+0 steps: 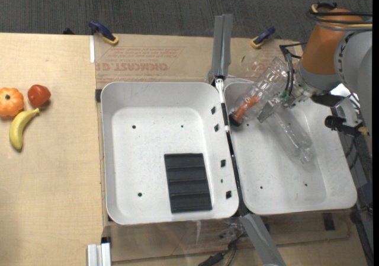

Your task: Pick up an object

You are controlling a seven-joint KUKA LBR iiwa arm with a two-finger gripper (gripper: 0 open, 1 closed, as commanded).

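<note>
The grey arm (346,51) with its orange band comes in from three o'clock and bends down over the far corner of the right bin (331,191). Its gripper (260,102) is a clear, glassy affair and hard to read against the white plastic; I cannot tell how the jaws stand. Near its tip, at about ten o'clock in that bin and close to the wall shared with the other bin, sits a small orange-red object (246,106) with a dark end. It looks to be right at the gripper, but whether it is pinched or merely beside it I cannot say. A clear plastic bottle (296,137) lies slantwise in the middle of the right bin, running toward five o'clock.

The left bin (118,158) holds a black ribbed block (188,182), lying flat toward its six o'clock edge.

Behind the left bin, at twelve o'clock, a flat sheet of cardboard (142,60) carries red printed lettering, which reads mirrored and upside down from here; I cannot make out the words. Two blue and yellow clamps (102,31) grip the back edge of the bench.

Well apart at nine o'clock, on the bare wooden top, lie a small orange pumpkin (10,102), a red apple (38,95) just beside it and a banana (21,128) below them
</note>
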